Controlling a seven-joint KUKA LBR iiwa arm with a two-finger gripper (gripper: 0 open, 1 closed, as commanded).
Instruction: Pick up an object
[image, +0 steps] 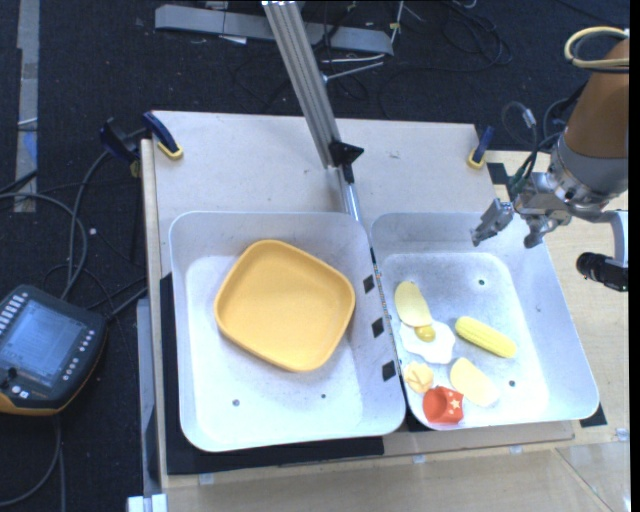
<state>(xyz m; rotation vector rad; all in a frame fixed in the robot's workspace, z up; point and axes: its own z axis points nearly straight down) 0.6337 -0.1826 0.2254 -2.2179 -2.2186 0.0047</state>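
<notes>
Toy food pieces lie clustered in the right-hand white bin, toward its six o'clock corner, as a KUKA arm reaches in from three o'clock. A yellow corn cob rests near the bin's centre. Just at its nine o'clock side sits a fried egg, white with a yellow yolk, and a pale yellow oval slice touches the egg's twelve o'clock edge. At six o'clock from the egg, a small yellow chunk lies beside a red piece with white spots, which sits against the bin's near rim. A cream-yellow wedge lies between the red piece and the corn cob.

The gripper hangs above the right bin's far rim, at about twelve o'clock from the food, well apart from every piece. Its two dark fingers point downward and stand spread with a clear gap between them; nothing is held there.

In the left-hand white bin, at nine o'clock from the food, a square yellow plate with rounded corners fills much of the floor, turned slightly askew. Both bins sit side by side on a pale bench board, with yellow-tipped clamps at its far corners. A slanting metal pole rises at twelve o'clock. A handheld control pendant lies on the dark floor at nine o'clock.
</notes>
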